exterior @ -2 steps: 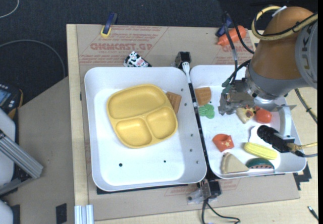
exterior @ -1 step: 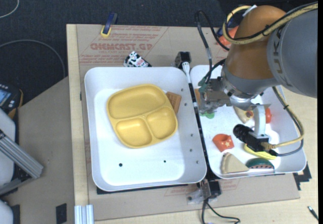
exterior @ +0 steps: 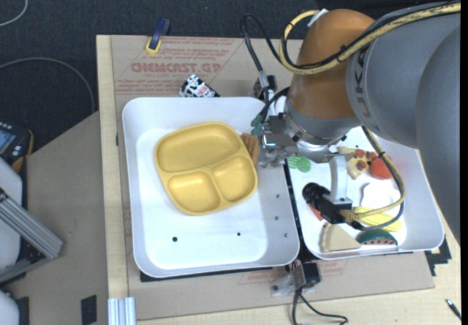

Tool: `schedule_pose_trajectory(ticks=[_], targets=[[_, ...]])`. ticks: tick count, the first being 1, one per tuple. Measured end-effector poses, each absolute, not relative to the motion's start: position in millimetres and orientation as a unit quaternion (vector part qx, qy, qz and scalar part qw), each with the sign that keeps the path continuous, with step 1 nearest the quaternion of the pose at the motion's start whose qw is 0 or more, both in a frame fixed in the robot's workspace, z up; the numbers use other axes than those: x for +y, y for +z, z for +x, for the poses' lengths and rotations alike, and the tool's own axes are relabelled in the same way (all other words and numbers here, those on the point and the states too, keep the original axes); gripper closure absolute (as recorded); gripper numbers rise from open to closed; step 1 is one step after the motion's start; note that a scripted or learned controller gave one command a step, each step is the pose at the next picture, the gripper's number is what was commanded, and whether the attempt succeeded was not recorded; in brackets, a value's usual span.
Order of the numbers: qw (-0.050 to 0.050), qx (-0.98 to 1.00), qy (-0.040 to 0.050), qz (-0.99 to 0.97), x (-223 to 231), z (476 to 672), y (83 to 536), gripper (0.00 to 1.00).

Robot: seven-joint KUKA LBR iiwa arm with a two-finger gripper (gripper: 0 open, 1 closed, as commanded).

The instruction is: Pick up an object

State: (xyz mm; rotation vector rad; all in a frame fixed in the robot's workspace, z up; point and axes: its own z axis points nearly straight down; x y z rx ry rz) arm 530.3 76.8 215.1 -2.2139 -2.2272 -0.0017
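The grey arm with its orange band reaches in from the right and hangs low over the inner edge of the right shallow white bin [exterior: 428, 203]; its gripper [exterior: 265, 143] sits over the seam between the two bins, just beside the right rim of the yellow three-compartment plastic plate [exterior: 205, 167]; whether the claw is spread or pressed together cannot be told from this angle, and nothing is seen pinched in it; the plate lies flat in the upper half of the left shallow white bin [exterior: 197, 247], and a small brownish piece [exterior: 251, 145] rests against the plate's right edge, right next to the gripper; in the right bin a small green item [exterior: 298, 164] lies near the inner wall, a red-orange toy [exterior: 379, 167] lies further right, and a watermelon-slice toy [exterior: 377, 240] lies beside a tan wedge [exterior: 336, 238] at the near wall; a black-and-white spotted object [exterior: 196, 87] sits on the printed cardboard sheet [exterior: 175, 64] beyond the left bin.
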Motion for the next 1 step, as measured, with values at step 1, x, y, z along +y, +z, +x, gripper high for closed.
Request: schedule_pose_trajectory(ticks=[1], targets=[[0.0,-0.708,-0.0005,-0.706,87.0,528.4,216.2,1.0]])
